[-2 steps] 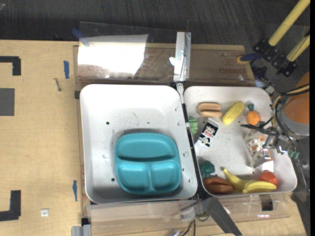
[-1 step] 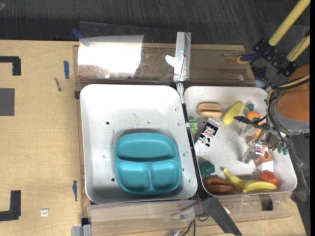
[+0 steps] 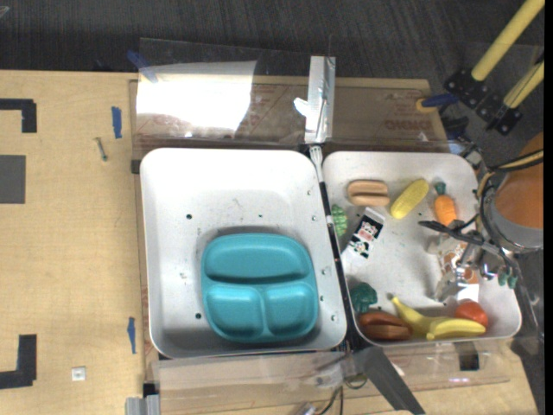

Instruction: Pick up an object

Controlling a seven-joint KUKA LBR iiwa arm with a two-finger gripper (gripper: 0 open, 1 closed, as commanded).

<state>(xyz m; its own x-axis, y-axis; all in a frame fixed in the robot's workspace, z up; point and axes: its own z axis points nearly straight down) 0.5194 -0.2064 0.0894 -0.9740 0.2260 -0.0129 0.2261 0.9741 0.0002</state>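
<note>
Camera: fixed above the bench, looking down at a slant.
Coverage: both bins; arm at 3 o'clock.

Arm at the right edge

The arm looked grey with a broad orange band, dark cables looping beside it; its gripper was a thin, metallic, blurry thing with small reddish bits.

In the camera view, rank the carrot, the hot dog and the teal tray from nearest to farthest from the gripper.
Measured from the gripper in the right bin:
1. carrot, just above it, right bin.
2. hot dog, up-left, same bin.
3. teal tray, left bin.
</note>
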